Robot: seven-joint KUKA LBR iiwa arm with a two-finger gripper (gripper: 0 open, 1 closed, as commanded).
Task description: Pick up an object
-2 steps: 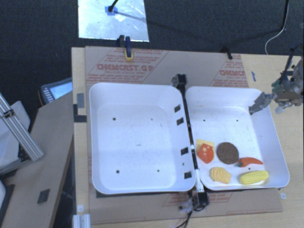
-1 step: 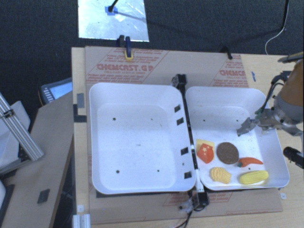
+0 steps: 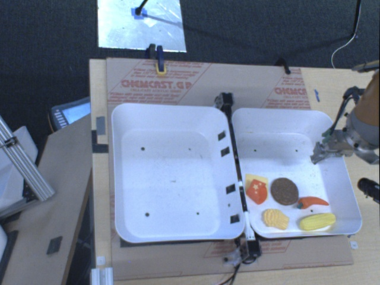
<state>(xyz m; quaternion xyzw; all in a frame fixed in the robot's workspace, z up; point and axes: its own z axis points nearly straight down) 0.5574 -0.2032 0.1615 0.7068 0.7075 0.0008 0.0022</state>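
five small toys lie clustered at the near end of the right bin (image 3: 297,129): a yellow-and-red wedge (image 3: 256,189), a round brown disc (image 3: 284,190), a red chili (image 3: 313,202), a ridged yellow piece (image 3: 275,218) and a corn cob (image 3: 317,221).

Two bins, left (image 3: 172,177) and right (image 3: 291,141): smooth white plastic with a soft sheen, faintly speckled. Bench board (image 3: 196,79): matt tan cardboard-like sheet printed in red; floor beyond: dark, rough carpet-like cloth bearing a shiny, wrinkled metallic sheet (image 3: 141,15). Brown disc (image 3: 284,191): dull and grainy; corn cob (image 3: 317,221) and red pepper (image 3: 313,203): glossy moulded plastic.
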